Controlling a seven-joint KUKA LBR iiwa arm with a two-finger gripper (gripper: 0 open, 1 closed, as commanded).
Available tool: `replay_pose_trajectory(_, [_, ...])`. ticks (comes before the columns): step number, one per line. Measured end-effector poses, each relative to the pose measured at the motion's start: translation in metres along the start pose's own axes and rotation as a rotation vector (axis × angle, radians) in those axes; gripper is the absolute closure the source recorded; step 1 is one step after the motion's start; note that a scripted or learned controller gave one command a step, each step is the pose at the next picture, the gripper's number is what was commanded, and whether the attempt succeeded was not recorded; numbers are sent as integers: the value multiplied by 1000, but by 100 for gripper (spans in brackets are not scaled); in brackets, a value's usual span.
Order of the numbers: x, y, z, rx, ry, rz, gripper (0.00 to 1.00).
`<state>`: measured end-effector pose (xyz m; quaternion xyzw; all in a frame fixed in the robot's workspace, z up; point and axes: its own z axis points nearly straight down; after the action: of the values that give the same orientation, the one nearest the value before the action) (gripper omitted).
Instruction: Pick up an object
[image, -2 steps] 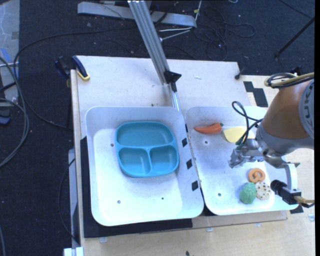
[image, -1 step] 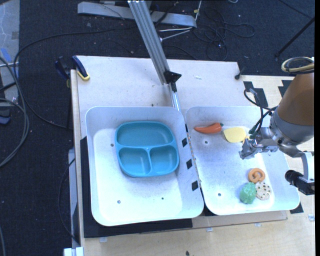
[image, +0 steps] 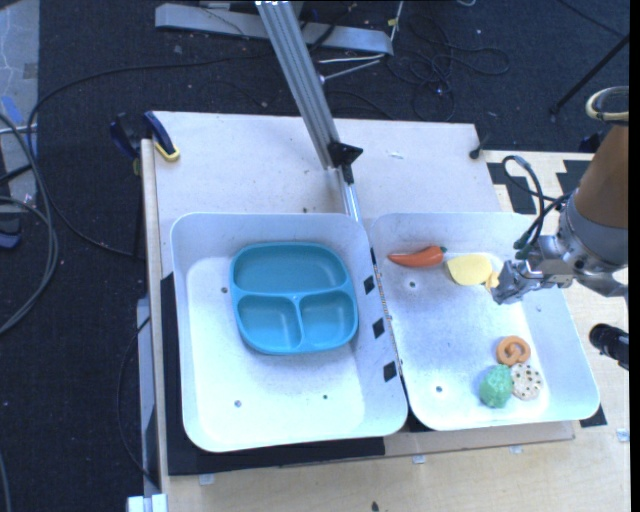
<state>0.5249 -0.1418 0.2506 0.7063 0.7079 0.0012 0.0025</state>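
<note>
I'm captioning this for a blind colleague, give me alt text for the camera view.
A grey robot arm reaches from the right, its hand low beside a yellow toy in the right white bin, which also holds a toy chili pepper, pretzel, cookie and green piece. The left bin holds a blue divided plate.

I see 5 toys in the right bin (image: 560, 330): an orange-red carrot (image: 416, 257) beside a yellow lump (image: 470, 269) up top; lower down, a pretzel (image: 512, 350), a speckled cookie (image: 526, 381) and a green lump (image: 495, 387) cluster together.
</note>
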Motion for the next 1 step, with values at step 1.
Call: replay_pose_trajectory(1, [42,4,4,5,2,-3,100])
